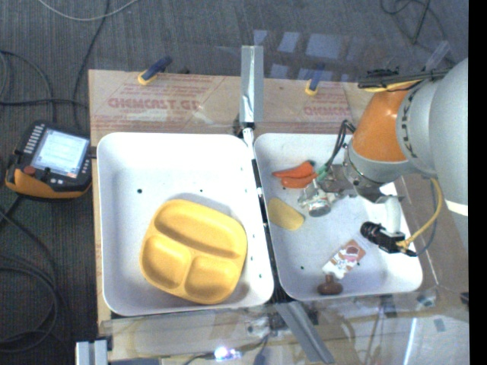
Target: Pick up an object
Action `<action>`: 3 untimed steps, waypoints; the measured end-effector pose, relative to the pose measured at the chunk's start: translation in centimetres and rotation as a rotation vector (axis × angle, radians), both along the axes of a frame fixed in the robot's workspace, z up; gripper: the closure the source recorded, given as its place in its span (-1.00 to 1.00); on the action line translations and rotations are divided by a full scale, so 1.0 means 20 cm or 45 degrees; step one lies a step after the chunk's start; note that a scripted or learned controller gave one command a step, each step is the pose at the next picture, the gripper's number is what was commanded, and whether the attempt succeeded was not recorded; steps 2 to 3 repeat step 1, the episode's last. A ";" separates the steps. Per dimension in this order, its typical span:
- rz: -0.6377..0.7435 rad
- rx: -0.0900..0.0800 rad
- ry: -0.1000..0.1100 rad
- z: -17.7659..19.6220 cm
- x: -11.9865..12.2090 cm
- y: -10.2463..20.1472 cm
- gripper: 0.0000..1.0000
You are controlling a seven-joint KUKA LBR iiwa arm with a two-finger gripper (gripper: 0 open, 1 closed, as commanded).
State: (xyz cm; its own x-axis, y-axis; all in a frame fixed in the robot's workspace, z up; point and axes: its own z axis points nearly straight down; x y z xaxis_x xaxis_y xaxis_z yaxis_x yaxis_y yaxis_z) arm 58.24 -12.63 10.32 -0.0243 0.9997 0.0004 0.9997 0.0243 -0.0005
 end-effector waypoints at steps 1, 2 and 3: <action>-0.324 -0.004 0.003 0.58 0.03 0.29 1.00; -0.324 -0.004 0.003 0.58 0.03 0.29 1.00; -0.324 -0.004 0.003 0.58 0.03 0.29 1.00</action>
